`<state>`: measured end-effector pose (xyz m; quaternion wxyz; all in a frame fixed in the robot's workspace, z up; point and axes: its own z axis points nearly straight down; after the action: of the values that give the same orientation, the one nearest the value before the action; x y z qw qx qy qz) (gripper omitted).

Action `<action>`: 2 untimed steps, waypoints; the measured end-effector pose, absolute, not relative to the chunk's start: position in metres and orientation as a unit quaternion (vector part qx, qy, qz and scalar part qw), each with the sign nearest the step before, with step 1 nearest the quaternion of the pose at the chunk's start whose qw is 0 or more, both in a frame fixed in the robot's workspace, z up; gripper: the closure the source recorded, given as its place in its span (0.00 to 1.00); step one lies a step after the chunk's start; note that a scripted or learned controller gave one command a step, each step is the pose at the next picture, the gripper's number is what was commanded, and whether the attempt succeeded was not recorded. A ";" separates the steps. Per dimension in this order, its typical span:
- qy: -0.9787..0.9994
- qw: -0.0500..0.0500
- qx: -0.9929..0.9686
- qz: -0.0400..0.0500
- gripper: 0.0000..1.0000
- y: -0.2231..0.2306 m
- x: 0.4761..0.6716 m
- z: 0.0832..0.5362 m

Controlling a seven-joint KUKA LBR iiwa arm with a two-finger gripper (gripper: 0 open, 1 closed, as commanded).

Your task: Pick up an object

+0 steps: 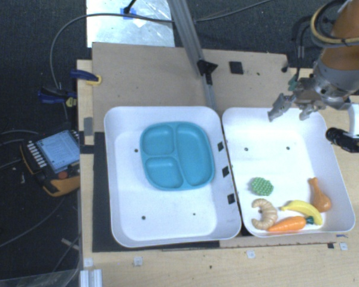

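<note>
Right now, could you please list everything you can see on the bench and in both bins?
Left bin: one, white, left half of bench.
Right bin: one, white, beside the left bin.
Divided plate: one, blue, in the left bin, upper middle.
Green ball: one, green, bumpy, right bin, lower part.
Croissant: one, tan, right bin, near front edge.
Carrot: one, orange, front edge, beside the croissant.
Banana: one, yellow, just behind the carrot.
Drumstick: one, orange-brown, right bin, lower right.
Arm: one, grey and orange, upper right.
Gripper: one, grey, over the right bin's far edge, holding nothing.
</note>
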<state>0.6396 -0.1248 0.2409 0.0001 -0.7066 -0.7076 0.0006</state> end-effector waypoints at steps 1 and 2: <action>-0.708 0.001 -0.707 0.001 0.00 -0.124 0.633 0.181; -0.709 0.001 -0.705 0.001 0.00 -0.115 0.637 0.133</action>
<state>0.6368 -0.1150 0.1329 0.0006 -0.7055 -0.7087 0.0006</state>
